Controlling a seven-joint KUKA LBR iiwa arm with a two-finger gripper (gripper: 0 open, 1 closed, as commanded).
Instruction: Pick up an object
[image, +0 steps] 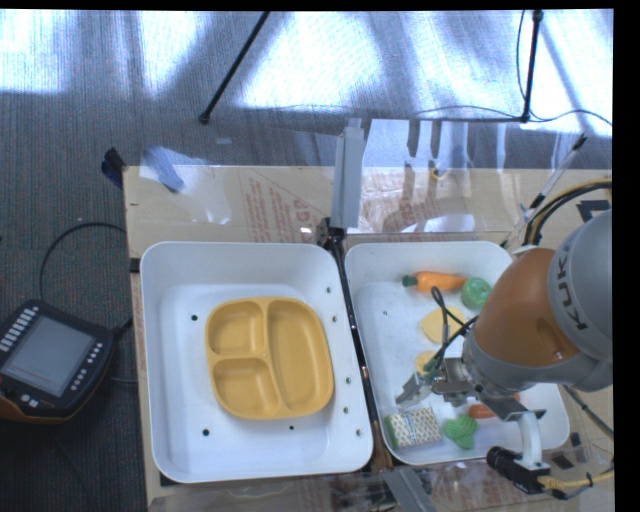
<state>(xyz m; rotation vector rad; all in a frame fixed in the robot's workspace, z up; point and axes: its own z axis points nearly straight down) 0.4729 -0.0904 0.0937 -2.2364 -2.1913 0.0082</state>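
My gripper (413, 390) hangs low over the front left part of the right bin (372, 262). A white checked block (415, 428) lies just in front of it, close to the bin's front wall. A green piece (461, 432) lies to the right of that block, and a small red piece (481, 410) peeks out from under the wrist. Farther back are an orange carrot (440, 281), a green round item (476, 292) and a pale yellow slice (434, 325). Nothing shows in the gripper's grasp.
The left bin (165, 300) holds a yellow divided plate (268, 356). The arm's orange band (530, 310) covers the right bin's right side. A black cable (448, 320) loops over the yellow slice. A teach pendant (45, 360) lies on the floor at left.
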